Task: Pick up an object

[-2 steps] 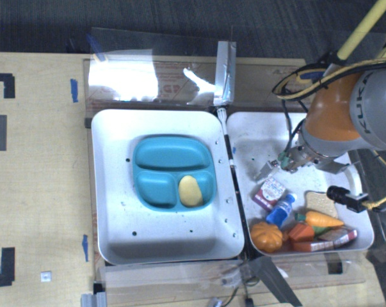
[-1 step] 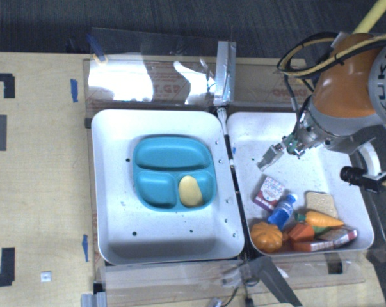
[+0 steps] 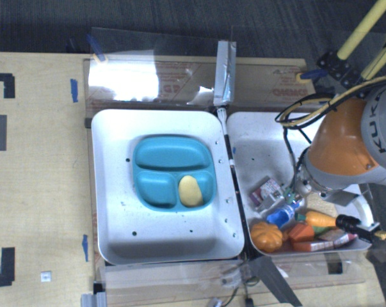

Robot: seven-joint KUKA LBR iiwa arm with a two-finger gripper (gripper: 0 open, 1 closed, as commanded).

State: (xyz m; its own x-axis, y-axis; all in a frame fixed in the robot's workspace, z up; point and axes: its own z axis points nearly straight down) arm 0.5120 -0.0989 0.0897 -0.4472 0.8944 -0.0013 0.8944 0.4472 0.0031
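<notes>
Reaching down into the right bin (image 3: 257,130), the arm (image 3: 346,142) hangs over a heap of small things at the bin's near edge, and this reads as the approach step of a pick with nothing lifted yet. The gripper (image 3: 294,194) sits low among them, just beside a small grey-and-red packet (image 3: 267,189) and over a blue bottle-like piece (image 3: 281,215). Whether its jaws are wide, narrow or closed on anything cannot be told, since the wrist covers them.

Likely candidates lie close: the orange pumpkin-shaped toy (image 3: 267,235), a carrot-like piece (image 3: 321,220) and a red item (image 3: 300,231), all touching or crowded together. The next move calls for settling on 1 of them and closing squarely without snagging a neighbour.

The left bin (image 3: 109,171) holds a blue divided tray (image 3: 170,165) with a yellow egg-shaped object (image 3: 190,190) in 1 compartment. The right bin's far right side is hidden under the arm.
</notes>
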